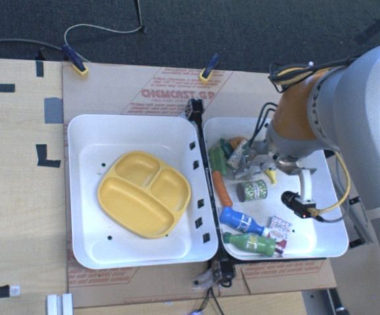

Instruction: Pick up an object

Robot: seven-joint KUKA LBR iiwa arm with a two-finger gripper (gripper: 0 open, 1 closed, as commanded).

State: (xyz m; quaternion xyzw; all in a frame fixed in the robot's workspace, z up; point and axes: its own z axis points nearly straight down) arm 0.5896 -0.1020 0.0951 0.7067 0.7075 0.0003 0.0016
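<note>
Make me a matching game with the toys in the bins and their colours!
Things:
1. plate
2. carrot
3. can
4. bottle lying nearest the right bin's front rim

Colours:
A. orange
B. green body, red cap
C. yellow
D. green and silver

Pairs: 1-C, 2-A, 3-D, 4-B

1. Red printed lettering (178, 94) on the cardboard sheet (111, 87), just behind the left bin (78, 176): reads roughly "CHEMCAST GP".
2. Smaller red lines beneath that lettering: illegible.
</note>
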